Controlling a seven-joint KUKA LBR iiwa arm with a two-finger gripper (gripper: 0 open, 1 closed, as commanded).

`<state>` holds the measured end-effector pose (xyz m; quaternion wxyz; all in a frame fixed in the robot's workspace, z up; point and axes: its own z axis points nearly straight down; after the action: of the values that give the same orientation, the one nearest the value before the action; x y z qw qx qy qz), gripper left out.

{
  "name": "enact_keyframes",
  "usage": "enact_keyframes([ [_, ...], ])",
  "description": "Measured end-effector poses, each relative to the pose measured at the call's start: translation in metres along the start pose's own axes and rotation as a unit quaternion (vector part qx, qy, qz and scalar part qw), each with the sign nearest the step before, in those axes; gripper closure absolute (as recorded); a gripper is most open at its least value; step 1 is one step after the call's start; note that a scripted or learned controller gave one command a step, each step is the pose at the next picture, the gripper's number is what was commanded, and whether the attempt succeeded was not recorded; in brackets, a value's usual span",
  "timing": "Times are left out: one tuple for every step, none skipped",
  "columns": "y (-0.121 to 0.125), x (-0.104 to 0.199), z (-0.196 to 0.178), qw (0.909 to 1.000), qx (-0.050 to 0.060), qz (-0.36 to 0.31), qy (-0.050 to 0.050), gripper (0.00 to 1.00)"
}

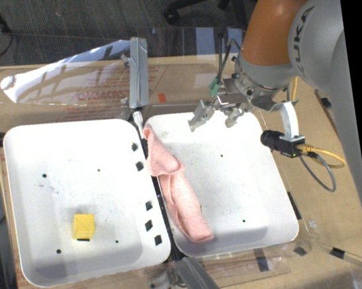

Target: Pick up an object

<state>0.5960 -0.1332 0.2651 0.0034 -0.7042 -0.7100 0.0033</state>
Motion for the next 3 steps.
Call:
enact_keyframes([
  [-0.044, -0.054, 0.034, 0.9999, -0.001, 0.013, 0.0, 0.0],
  [-0.017, -0.042, 0.173, 0.9924, -0.002, -0.123, 0.0, 0.0],
  [-0.043, -0.018, 0.177, 0.987, -0.001, -0.161, 0.0, 0.0],
])
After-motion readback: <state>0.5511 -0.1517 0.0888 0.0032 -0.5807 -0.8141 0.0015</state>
